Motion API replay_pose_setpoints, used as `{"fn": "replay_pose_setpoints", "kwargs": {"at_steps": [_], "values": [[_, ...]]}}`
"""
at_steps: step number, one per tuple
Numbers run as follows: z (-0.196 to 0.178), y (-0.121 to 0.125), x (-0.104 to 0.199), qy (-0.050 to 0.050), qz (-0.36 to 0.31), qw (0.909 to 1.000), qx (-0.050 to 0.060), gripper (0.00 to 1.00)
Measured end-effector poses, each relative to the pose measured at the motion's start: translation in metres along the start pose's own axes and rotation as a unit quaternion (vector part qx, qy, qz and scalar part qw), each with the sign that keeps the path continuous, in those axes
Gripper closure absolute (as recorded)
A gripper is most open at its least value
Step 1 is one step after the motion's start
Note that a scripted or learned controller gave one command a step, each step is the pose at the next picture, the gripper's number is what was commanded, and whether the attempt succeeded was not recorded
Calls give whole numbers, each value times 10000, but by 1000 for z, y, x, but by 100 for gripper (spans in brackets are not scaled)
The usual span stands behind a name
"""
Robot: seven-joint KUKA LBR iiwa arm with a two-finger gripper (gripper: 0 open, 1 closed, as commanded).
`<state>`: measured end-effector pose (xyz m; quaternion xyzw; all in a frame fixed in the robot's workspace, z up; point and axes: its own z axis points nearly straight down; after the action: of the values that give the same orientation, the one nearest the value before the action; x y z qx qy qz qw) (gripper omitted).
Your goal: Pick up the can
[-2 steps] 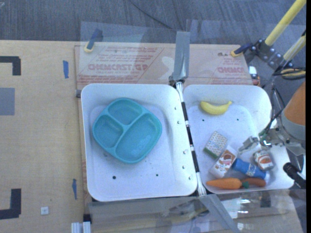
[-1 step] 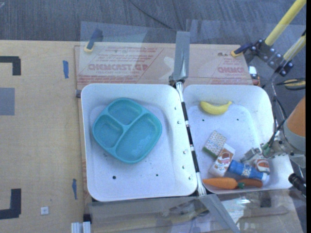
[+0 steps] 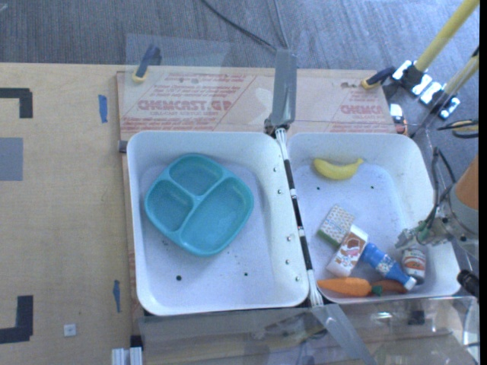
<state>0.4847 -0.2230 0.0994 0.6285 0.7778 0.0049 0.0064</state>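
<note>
Counter: light wood top, marked with black tape corner pieces at the left edge and short blue tape strips.
Backing sheet: brown printed board lying flat behind the bins, held by a yellow-handled clamp at its left corner and a second clamp at its right corner.
Floor: grey carpet beyond the counter, with a dark cable lying across it.
Left bin: shallow, white, speckled; carries a teal three-compartment plate set left of centre.
Right bin: shallow, white, touching the left bin along a central seam.
Banana: yellow, near the far wall of the right bin.
Green-and-white box: mid-bin, just beside a red-and-white carton.
Blue bottle: lying on its side, white cap toward the near right corner.
Carrot: orange, along the near wall of the right bin.
Can: small, white top with a red label, upright in the near right corner of the right bin, just beside the bottle cap.
Tool: at the right wall of the right bin, directly above the can; finger state cannot be determined, and no contact with the can is visible.
Yellow poles: two, slanting in at the upper right.
</note>
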Motion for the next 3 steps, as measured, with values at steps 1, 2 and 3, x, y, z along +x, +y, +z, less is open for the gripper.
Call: {"fn": "replay_pose_setpoints", "kwargs": {"at_steps": [1, 2, 3], "values": [[-99, 37, 46, 6, 953, 9954, 72, 100], [-236, 17, 6, 6, -148, 9999, 65, 100], [-192, 4, -1, 25, -1438, 9896, 67, 100]]}}
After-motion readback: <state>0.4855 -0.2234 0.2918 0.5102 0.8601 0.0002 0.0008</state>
